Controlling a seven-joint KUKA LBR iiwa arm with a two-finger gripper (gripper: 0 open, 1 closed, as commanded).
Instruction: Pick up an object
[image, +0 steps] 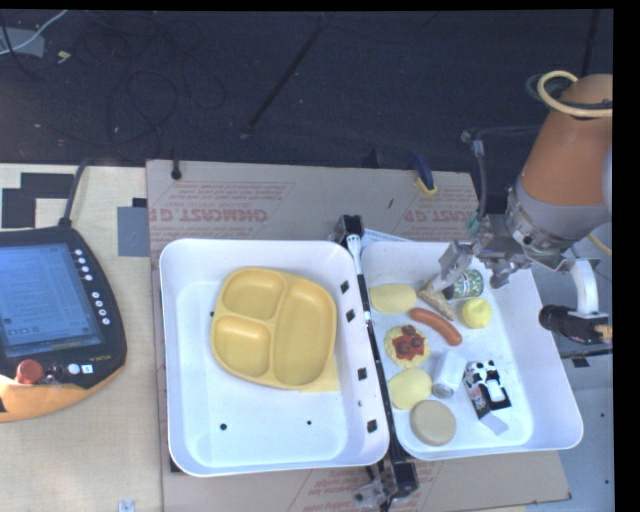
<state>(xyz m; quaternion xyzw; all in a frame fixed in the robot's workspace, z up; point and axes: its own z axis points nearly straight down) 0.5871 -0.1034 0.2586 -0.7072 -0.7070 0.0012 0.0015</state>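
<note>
My gripper (468, 266) hangs over the far part of the right bin (548, 400), below the arm's orange band. A small green and white can-like object (468, 285) sits right under it, too close to tell whether they touch. Nearby in that bin lie a yellow lemon-like piece (477, 313), a red sausage (435, 325), a tan wedge (434, 298), a pale yellow lump (393, 297) and a small round pizza-like toy (407, 343). Nearer the front are another pale yellow lump (409, 387), a beige disc (434, 422), a grey cylinder (447, 372) and a black and white item (487, 389).
The left bin (190, 400) holds a yellow divided plate (273, 325). A black divider (366, 330) runs between the bins. A control pendant (50, 310) lies on the bench at far left. Cardboard (300, 205) lies under both bins.
</note>
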